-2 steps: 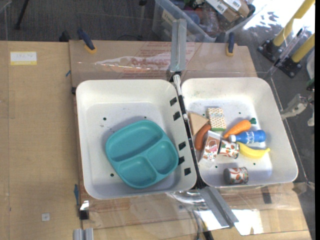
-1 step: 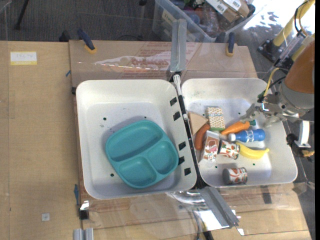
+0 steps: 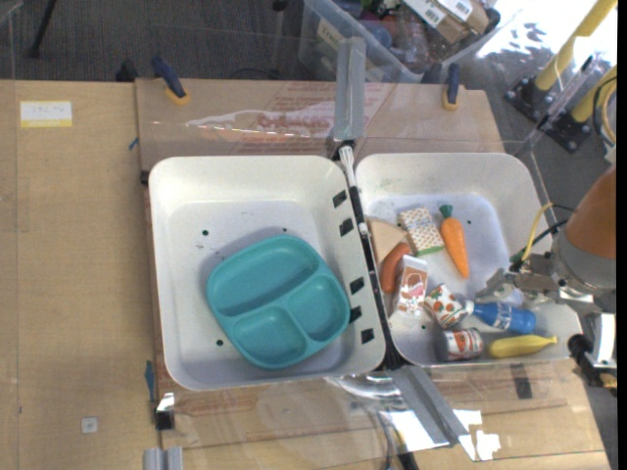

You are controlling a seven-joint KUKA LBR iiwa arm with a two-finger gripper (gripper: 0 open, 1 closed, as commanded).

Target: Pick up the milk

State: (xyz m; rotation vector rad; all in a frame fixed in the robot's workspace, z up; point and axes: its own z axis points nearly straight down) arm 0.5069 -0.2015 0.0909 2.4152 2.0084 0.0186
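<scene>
Right bin [image 3: 392, 176]: hand [image 3: 502, 284] above bottle [image 3: 505, 316].

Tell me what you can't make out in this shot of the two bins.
- Gripper: small and blurred in the camera view, so its finger state is unclear.
- Arm: cut off by the right edge.
- Milk: carton print too small to read.
- Right bin: small items near the can overlap, edges unclear.

The milk [image 3: 412, 287] stands in the right bin [image 3: 509, 169]. Right of the milk lies a carrot [image 3: 455, 244]. Left of it, a tray [image 3: 278, 302] sits in the left bin [image 3: 176, 262].
</scene>
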